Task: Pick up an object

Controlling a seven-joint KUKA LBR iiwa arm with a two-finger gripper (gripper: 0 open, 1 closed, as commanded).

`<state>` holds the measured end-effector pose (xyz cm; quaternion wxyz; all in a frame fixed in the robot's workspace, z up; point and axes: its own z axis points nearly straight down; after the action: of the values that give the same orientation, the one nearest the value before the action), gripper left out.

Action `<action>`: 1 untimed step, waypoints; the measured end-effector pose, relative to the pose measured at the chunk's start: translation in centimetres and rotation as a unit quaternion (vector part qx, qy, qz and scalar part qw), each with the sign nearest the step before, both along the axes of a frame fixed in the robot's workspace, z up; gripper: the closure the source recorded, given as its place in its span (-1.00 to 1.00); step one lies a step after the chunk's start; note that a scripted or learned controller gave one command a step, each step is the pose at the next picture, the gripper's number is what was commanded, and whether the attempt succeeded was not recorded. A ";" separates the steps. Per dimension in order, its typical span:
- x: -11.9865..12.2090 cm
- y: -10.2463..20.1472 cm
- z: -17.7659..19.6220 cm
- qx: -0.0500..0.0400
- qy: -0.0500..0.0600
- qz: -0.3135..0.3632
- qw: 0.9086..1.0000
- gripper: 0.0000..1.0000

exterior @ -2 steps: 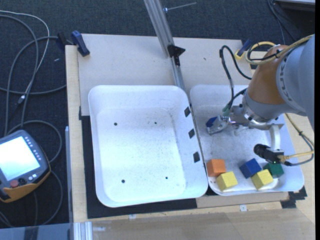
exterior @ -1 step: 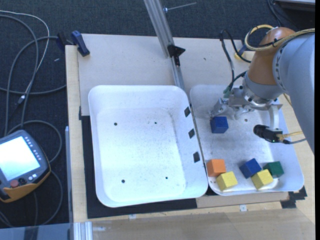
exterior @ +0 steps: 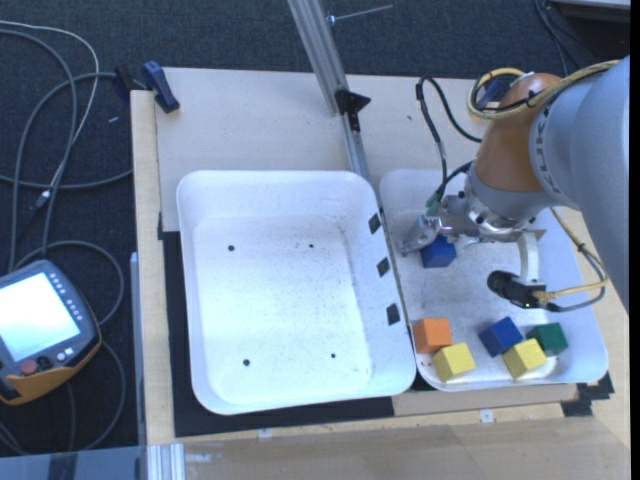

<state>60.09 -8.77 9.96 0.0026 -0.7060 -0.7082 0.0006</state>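
Observation:
My gripper (exterior: 434,240) hangs over the upper left part of the right bin (exterior: 596,354). A small blue block (exterior: 439,255) sits between its fingertips, its top hidden by the fingers, and the gripper is shut on it. Lower in the same bin lie an orange cube (exterior: 432,334), a yellow cube (exterior: 454,360), a second blue cube (exterior: 500,335), another yellow cube (exterior: 524,358) and a green cube (exterior: 549,339).
The left bin (exterior: 200,268) stands beside the right one, their walls meeting near the gripper. A slanted metal post (exterior: 318,48) rises behind the bins. Cables loop around the orange wrist band (exterior: 505,153). A teach pendant (exterior: 40,333) lies off the bench at left.

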 end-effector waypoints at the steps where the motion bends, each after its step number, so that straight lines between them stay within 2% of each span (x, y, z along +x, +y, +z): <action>1: 0.1 -0.2 1.1 -0.001 -0.002 0.000 1.000 1.00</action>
<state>60.23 -8.96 11.05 0.0009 -0.7062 -0.7080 0.0001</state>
